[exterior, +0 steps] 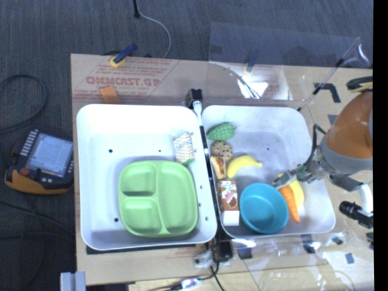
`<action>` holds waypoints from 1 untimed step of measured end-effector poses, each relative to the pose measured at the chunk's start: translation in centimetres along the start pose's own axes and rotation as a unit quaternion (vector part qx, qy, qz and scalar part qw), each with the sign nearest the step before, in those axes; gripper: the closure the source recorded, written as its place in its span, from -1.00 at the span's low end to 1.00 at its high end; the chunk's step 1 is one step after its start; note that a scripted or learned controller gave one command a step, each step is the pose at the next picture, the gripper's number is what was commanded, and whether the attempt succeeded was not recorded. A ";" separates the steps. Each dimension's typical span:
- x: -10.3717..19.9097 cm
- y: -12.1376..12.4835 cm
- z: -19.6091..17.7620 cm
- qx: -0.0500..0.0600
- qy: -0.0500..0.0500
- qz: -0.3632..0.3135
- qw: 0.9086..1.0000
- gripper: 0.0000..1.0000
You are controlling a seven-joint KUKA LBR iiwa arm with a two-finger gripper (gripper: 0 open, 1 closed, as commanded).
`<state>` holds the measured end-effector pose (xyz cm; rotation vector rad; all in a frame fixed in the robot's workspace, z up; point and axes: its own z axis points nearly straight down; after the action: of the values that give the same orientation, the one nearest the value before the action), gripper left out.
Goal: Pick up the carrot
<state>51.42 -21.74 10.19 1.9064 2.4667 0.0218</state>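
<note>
While the arm (348, 132) reached in from three o'clock, its gripper (295, 176) sat low over the right bin (267, 117), just at the green top end of the carrot (290, 202); whether it was released or clenched, I could not tell. The carrot lay near the bin's five o'clock corner, orange, pointing roughly toward six o'clock, with a small yellow piece (297, 191) touching it on the three o'clock side. A blue bowl (263, 207) sat just beside the carrot at its nine o'clock. A banana (242, 165) lay at eleven o'clock from the bowl, a green knobbly item (221, 130) farther up at twelve, a cookie (221, 148) between them, and a small printed carton (228, 195) against the bin's nine o'clock wall. The left bin (121, 123) held a green divided plate (159, 198) and, at the plate's one o'clock, a small wrapped packet (183, 147).
</note>
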 end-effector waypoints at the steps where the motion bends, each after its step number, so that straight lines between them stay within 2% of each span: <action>1: 8.9 -0.5 -7.7 0.013 0.001 0.223 0.975 1.00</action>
<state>48.49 -13.21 17.78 2.4260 1.9925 -0.0005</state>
